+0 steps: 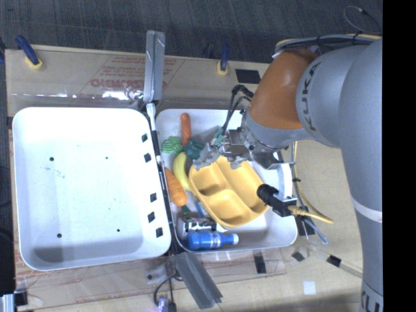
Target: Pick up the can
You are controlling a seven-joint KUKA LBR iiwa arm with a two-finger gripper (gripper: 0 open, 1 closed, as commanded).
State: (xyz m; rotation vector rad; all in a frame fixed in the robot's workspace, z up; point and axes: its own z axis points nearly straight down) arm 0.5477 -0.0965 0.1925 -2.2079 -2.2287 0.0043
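The can (197, 224) looks like a small dark and silver cylinder lying near the front of the right bin (286, 238), just above a blue bottle (211, 240). My gripper (220, 149) hangs low over the middle of that bin, at the far edge of a yellow divided tray (229, 194). It is well behind the can and apart from it. The wrist and the orange band (279, 96) hide the bin's back right part.
A carrot (186, 128) lies at the back of the right bin, and another carrot (176, 187) and a banana (181, 172) along its left wall. A green item (173, 145) sits beside the gripper. The left bin (78, 187) stands alongside.
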